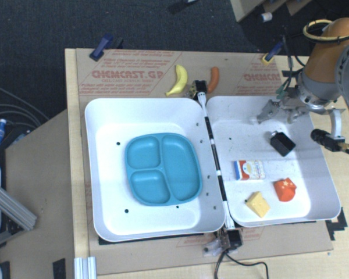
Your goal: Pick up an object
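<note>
One black block [282, 143] just below the pincer [277, 110], untouched; pincer's state impossible to tell.

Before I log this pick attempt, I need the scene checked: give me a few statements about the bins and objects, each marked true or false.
1. The blue divided plate lies in the left bin. True.
2. The banana lies inside the right bin. False: it lies on the board behind the bins, beside the orange sausage-shaped piece.
3. The yellow wedge and the red piece sit near the right bin's front edge. True.
4. The small white carton rests on the blue plate. False: it lies on the right bin's floor.
5. The gripper hovers over the left bin. False: it is over the right bin's back part.
</note>
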Controlling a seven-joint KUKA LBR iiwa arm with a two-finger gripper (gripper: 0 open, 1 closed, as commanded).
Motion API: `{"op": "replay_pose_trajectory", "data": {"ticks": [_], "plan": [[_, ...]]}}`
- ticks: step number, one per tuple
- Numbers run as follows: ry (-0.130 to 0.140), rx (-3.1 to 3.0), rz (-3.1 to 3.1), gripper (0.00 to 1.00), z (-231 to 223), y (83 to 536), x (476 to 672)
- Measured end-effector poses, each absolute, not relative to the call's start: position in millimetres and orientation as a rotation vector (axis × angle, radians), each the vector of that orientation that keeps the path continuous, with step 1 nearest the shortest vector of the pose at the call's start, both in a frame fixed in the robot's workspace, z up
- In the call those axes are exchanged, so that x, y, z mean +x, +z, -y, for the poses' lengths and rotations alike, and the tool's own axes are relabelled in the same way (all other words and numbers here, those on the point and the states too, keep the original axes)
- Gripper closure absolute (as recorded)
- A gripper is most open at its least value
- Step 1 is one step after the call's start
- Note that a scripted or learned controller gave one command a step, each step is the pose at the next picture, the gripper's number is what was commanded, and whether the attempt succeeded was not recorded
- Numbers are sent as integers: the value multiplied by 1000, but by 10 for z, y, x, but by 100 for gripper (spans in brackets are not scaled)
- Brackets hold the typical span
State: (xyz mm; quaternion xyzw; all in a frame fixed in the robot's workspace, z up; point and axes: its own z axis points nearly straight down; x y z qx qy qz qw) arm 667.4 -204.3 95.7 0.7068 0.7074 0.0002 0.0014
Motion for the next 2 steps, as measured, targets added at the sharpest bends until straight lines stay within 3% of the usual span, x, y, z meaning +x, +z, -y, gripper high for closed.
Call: {"op": "replay_pose_trajectory", "data": {"ticks": [1, 2], "plan": [[7, 2224, -2230, 0, 2094, 870, 6681], [0, 2221, -2224, 0, 1817, 851, 6668]]}}
